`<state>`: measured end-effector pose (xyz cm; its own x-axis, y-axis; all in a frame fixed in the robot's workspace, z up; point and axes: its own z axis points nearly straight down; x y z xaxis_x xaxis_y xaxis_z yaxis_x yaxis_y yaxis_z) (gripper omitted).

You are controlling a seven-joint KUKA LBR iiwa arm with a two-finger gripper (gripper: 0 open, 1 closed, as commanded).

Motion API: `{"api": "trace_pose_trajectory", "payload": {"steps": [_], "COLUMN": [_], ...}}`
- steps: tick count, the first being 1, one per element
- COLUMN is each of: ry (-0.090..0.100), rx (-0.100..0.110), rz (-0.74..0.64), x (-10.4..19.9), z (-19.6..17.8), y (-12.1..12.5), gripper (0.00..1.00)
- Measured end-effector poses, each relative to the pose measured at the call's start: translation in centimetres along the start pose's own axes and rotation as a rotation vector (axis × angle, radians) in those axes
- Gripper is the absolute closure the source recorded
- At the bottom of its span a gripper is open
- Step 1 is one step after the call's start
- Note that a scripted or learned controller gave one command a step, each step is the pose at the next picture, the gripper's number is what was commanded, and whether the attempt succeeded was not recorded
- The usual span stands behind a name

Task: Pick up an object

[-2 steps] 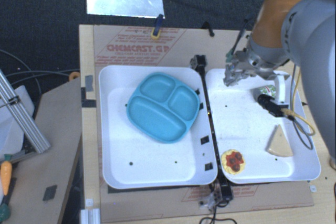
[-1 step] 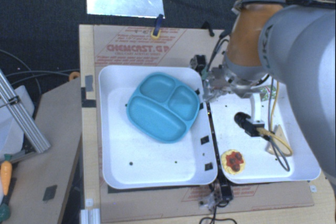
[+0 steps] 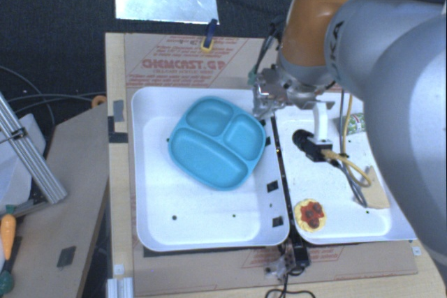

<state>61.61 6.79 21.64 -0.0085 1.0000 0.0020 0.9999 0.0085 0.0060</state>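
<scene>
Nearest the lens, the grey arm (image 3: 391,66) fills the right. From the left: a blue divided plate (image 3: 218,142) lies in the left bin (image 3: 160,220), its long axis slanting; the gripper (image 3: 269,102) hovers at its upper-right rim, grip state unreadable.

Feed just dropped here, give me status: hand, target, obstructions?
Hand low at blue plate's right rim, by the bin divider. Nothing seen held.

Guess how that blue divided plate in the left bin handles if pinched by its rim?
The blue divided plate looks like rigid moulded plastic, so probably stiff and light. Its glossy surface may slip. Broad and shallow, it would likely tilt from a one-sided rim grip.
</scene>
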Motion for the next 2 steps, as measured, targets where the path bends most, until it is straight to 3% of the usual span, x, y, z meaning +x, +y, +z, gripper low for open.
{"api": "trace_pose_trajectory", "payload": {"steps": [1,2], "ry": [0.001,-0.003], "rx": [0.003,0.009], "rz": [-0.001,0.013], "x": [5.3,-2.1], "z": [-0.1,3.4], "y": [-0.3,-2.6], "gripper": [1.0,1.0]}}
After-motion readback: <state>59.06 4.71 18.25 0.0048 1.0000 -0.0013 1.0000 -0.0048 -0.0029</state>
